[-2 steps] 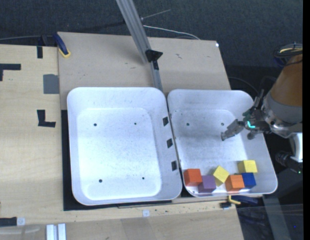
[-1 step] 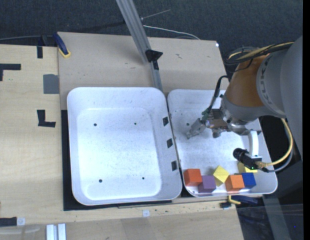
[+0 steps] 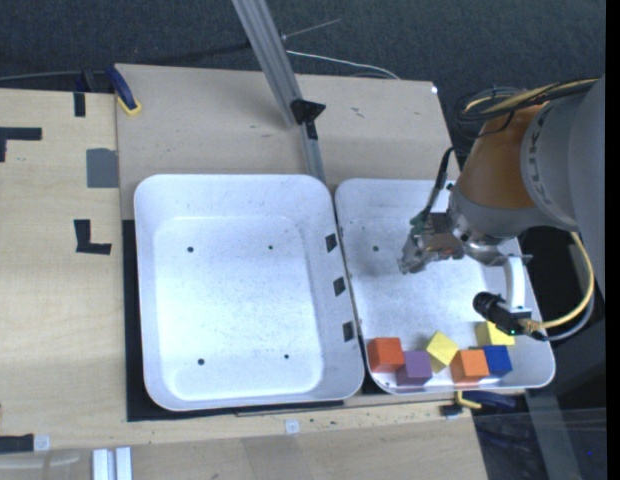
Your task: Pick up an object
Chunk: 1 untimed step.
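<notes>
Hovering above right bin [image 3: 390, 218]: jaws, blocks [image 3: 440, 356] apart.

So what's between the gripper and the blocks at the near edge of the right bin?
Bare white bin floor, seen in the camera view. The gripper hangs above mid-bin; the orange block, purple block and yellow block sit apart from it.

Smooth white plastic bins [image 3: 230, 193] on matt wooden bench [image 3: 50, 298].

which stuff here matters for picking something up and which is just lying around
For the job: gripper, right bin, orange block, purple block, yellow block, second orange block, blue block.

Lying about: left bin, metal rail, black tape marks.
</notes>
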Tool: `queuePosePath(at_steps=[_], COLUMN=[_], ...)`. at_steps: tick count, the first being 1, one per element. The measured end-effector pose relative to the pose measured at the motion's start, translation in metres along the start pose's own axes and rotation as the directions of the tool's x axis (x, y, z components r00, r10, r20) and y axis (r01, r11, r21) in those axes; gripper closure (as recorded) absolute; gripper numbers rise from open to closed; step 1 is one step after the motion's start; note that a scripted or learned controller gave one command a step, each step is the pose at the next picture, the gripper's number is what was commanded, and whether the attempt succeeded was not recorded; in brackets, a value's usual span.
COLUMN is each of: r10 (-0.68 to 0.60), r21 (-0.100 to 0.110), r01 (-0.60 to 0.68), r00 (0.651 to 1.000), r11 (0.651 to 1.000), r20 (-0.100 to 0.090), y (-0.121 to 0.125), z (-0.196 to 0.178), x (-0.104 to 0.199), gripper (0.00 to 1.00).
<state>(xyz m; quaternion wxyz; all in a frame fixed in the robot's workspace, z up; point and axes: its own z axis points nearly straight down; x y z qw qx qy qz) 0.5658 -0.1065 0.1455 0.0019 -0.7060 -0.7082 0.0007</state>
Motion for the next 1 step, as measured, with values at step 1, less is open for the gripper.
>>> queuePosePath(at_steps=[1], r10=[-0.003], r21=[-0.005], r01=[0.003], r00=[1.000], r11=[1.000], r20=[-0.001], y=[-0.0263], z=[-0.0488], x=[0.0503], gripper=[1.00])
